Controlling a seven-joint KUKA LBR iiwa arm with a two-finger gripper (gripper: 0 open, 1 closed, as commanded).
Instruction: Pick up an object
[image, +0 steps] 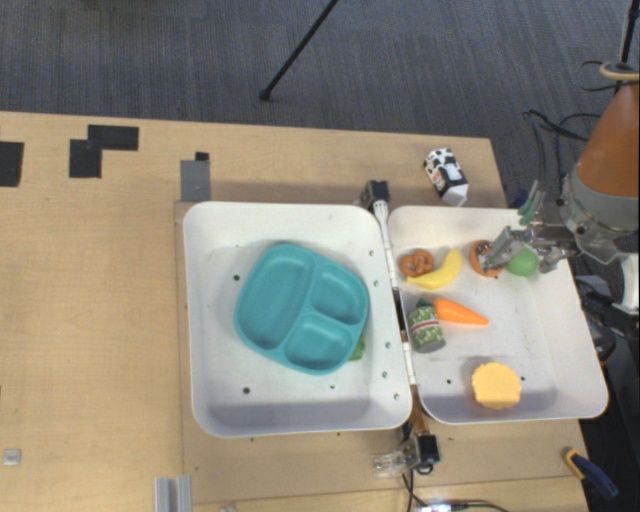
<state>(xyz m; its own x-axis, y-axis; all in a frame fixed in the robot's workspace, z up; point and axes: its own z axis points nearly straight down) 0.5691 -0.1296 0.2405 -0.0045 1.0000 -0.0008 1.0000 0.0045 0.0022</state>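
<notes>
White bins, two: left bin (205, 330) with one teal plate (302, 307); right bin (580, 350) with banana (443, 271), carrot (461, 313), can (425, 327), yellow block (496, 385), pretzel (417, 263). Gripper (505, 255) at far edge by green ball (522, 264), finger state unclear. Open floor near right rim.

No legible text or labels

Teal plate (302, 306), orange carrot (461, 313), yellow banana (443, 273), white bins (215, 300).
</notes>
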